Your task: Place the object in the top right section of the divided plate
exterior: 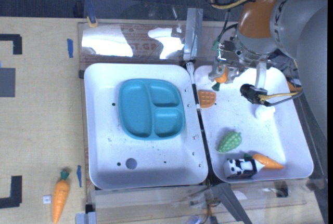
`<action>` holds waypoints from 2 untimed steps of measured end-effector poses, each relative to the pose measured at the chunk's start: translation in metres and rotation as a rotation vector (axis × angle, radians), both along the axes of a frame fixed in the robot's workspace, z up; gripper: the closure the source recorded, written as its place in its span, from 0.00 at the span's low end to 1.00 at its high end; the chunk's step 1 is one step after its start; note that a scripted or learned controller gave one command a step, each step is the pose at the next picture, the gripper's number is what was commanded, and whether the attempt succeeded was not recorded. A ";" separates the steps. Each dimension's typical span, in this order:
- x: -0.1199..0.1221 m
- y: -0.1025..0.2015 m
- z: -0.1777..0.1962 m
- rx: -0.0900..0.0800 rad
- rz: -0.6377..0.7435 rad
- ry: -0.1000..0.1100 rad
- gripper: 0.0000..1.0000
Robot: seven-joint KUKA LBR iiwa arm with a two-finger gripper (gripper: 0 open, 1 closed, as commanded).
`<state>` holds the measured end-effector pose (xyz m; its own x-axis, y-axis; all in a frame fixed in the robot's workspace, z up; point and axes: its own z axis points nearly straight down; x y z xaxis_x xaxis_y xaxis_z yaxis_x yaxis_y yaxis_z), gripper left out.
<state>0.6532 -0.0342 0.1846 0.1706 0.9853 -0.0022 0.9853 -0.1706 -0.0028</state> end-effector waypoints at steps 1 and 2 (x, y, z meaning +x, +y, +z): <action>-0.094 0.032 0.068 0.003 -0.182 -0.003 1.00; -0.119 0.101 -0.002 0.002 -0.051 0.004 1.00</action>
